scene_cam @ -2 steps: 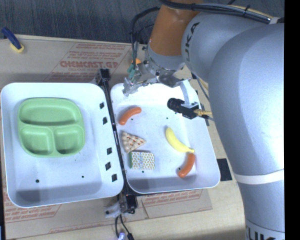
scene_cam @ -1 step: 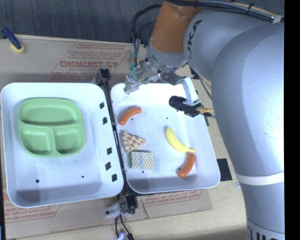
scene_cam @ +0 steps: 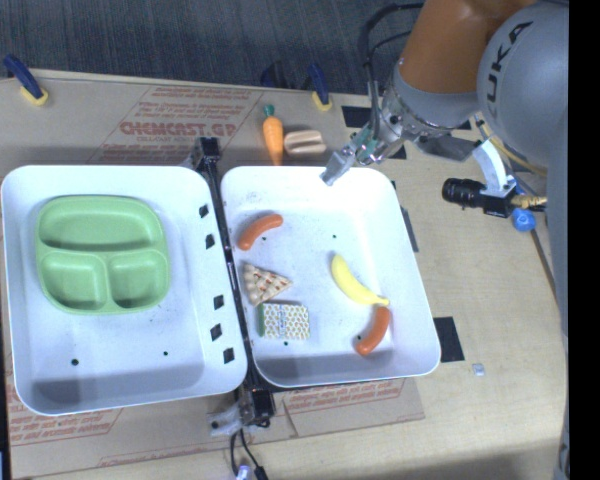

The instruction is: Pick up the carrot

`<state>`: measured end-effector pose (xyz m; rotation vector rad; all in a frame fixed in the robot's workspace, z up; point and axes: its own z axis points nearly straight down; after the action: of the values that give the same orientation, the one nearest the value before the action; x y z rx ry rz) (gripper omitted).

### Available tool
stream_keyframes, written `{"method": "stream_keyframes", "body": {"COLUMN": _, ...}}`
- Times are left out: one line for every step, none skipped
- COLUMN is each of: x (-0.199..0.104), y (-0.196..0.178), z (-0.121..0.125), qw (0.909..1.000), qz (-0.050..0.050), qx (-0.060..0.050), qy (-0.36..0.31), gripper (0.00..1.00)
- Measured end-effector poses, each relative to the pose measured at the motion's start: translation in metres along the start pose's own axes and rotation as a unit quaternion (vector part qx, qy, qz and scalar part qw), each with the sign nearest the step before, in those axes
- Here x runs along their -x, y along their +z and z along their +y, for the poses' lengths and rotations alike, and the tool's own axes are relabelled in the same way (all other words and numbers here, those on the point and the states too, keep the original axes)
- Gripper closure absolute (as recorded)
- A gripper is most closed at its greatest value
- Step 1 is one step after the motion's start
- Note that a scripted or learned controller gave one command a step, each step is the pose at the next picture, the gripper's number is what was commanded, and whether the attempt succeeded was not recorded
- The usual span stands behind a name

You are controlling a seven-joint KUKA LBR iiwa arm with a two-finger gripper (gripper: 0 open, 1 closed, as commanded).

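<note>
While the big grey arm w/ orange band reaches in from the right, the two shallow white bins sit side by side on the bench: left bin holds a pale green plastic divided tray, right bin holds the small food toys. Gripper hangs at the right bin's back rim, near its far right corner; fingers too small/blurred to read, so can't tell if wide or narrow, and nothing visible in them. Yellow toy banana lies right of centre, a red-orange sausage just below it, a second sausage near the left wall. Tan waffle wedge and a pale patterned square cracker sit by the divider. Small orange carrot w/ green top lies outside the bins, on cardboard behind the right bin, just beside a tan bread-like piece, left of the gripper.
</note>
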<state>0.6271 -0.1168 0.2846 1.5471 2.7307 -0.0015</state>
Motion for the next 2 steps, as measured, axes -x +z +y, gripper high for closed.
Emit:
{"method": "stream_keyframes", "body": {"x": -0.01, "y": 0.07, "z": -0.053, "qw": 0.9998, "qz": 0.002, "qx": -0.002, "qy": -0.02, "gripper": 1.0}}
{"method": "stream_keyframes", "body": {"x": -0.03, "y": 0.04, "z": -0.117, "qw": 0.9983, "qz": 0.003, "qx": -0.002, "qy": 0.058, "gripper": 1.0}}
